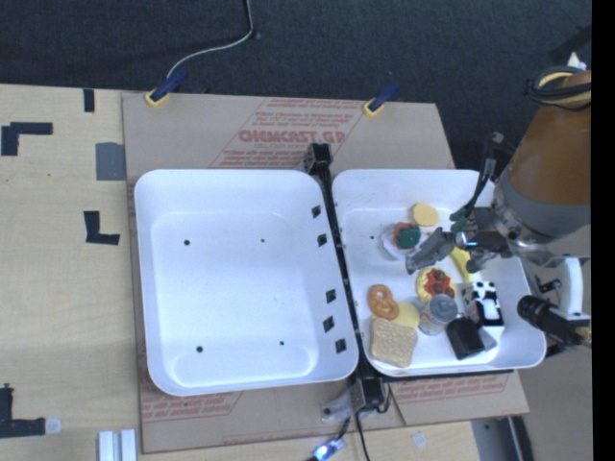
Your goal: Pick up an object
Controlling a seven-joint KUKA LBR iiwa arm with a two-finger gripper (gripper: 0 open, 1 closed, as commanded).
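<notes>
Reaching in from the right, the gripper [430, 249] hovers over the right bin's [365, 200] clutter — its grip unreadable.

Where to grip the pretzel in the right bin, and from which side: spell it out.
Take the pretzel across its narrow width, the claw coming straight down. It lies flat, bare floor on its left; the cracker crowds it below, so stay off that side.
</notes>
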